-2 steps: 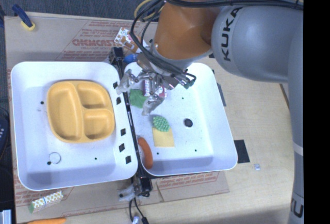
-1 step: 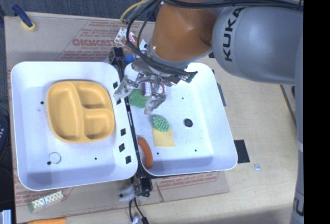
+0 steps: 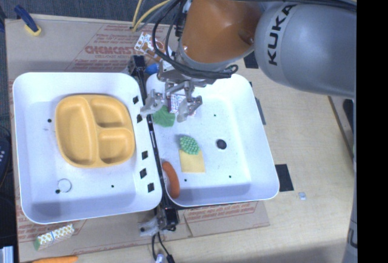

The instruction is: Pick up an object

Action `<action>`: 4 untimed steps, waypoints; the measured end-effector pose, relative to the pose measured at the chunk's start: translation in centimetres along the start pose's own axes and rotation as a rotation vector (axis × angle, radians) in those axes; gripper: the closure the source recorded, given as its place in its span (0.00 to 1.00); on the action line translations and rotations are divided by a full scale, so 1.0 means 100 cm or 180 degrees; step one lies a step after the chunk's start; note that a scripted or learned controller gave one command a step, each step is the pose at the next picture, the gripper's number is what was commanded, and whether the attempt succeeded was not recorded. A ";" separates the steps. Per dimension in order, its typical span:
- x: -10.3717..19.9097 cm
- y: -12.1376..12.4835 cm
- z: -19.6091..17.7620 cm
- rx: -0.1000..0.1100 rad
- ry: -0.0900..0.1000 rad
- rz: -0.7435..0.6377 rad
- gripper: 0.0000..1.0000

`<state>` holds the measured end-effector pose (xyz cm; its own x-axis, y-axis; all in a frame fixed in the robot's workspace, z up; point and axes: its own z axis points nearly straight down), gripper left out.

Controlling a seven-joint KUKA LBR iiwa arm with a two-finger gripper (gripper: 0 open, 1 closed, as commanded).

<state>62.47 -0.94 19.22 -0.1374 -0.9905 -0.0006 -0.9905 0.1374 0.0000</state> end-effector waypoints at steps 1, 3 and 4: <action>0.004 0.040 0.000 -0.0006 0.0002 0.0055 0.00; 0.011 0.003 0.001 -0.0012 0.0000 -0.1826 0.00; 0.030 0.031 0.001 -0.0017 -0.0001 -0.2465 0.00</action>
<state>58.97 -3.50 19.13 0.5945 -0.8041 -0.0027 -0.8041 -0.5945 0.0043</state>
